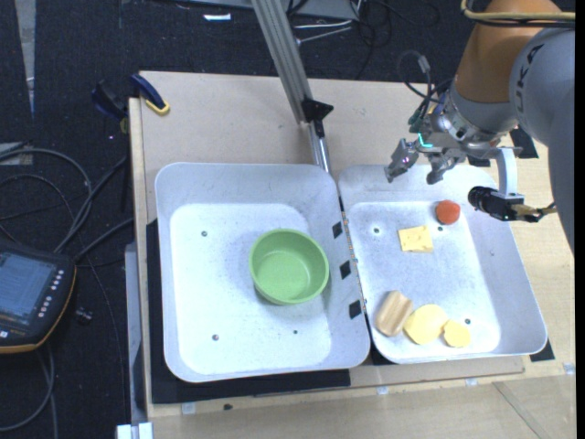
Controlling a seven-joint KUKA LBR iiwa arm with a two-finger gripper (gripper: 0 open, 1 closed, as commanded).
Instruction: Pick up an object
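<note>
My gripper [418, 165] hangs above the far edge of the right bin [512, 273], its two fingers spread apart with nothing between them. In that bin lie a small red-orange ball [447, 212] near the far right, a yellow cheese-like square [416, 239] just in front of it, and at the near side a tan bread-like piece [393, 312], a yellow round slice [426, 324] and a smaller yellow piece [457, 335]. The ball sits to the lower right of the gripper, apart from it.
The left bin [196, 337] holds a green bowl [289, 265]. A slanted metal pole [285, 53] runs down to the gap between the bins. A blue and yellow clamp [149, 93] lies at the bench's far left corner.
</note>
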